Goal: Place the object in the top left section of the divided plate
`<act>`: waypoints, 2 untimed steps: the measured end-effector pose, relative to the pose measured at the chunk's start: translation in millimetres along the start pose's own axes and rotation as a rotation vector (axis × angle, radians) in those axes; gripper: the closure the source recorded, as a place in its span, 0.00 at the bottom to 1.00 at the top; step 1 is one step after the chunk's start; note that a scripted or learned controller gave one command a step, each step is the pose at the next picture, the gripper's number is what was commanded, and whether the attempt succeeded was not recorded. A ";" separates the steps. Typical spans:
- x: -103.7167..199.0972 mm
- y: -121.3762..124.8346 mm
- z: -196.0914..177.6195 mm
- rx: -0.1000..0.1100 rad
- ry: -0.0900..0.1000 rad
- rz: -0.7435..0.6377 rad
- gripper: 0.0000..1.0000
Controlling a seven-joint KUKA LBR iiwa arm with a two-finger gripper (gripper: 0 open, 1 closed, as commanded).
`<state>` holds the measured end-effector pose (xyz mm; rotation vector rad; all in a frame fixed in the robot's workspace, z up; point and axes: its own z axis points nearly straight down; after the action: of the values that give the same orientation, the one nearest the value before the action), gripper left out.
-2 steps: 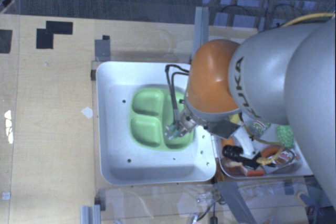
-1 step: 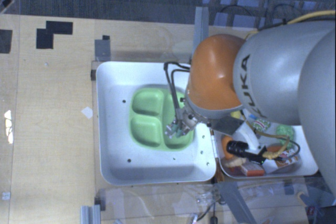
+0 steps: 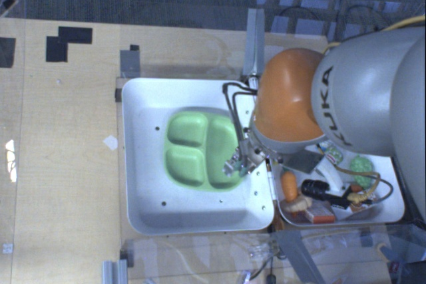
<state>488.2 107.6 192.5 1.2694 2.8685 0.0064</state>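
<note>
**Gripper low at the plate's right edge; release over the wrong section is the main risk**

Which object is meant cannot be settled from the camera view; nothing is seen clearly held, and the likely candidates are gathered well to the right of the pale green three-section plastic plate [image 3: 214, 143]; among them an orange carrot-shaped item [image 3: 288, 185], a round green item [image 3: 361, 164] and a small red item [image 3: 324, 218] can be made out, all lying in the right-hand shallow white bin [image 3: 393, 209]. The metal two-finger gripper [image 3: 237, 164] is placed at the plate's lower right rim, over the large right section; how far it is open, and whether anything is gripped, cannot be told, since it is small and blurred here. The plate's top left section [image 3: 188, 128] is seen as bare green, well to the upper left of the gripper, so the placing is judged not yet done. The plate is set in the left-hand shallow white bin [image 3: 143, 196]; the grey and orange arm [image 3: 373, 96] hangs over the plate's right side.

Several failures are to be feared: if an object is carried, a release here would drop it into the right section; the rim could be struck and the light plate shoved; if nothing is carried, the move would be wasted.
</note>
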 end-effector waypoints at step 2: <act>55.7 51.8 -15.8 -0.004 0.000 0.052 1.00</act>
<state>488.9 183.6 208.4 1.3428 2.8330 0.0128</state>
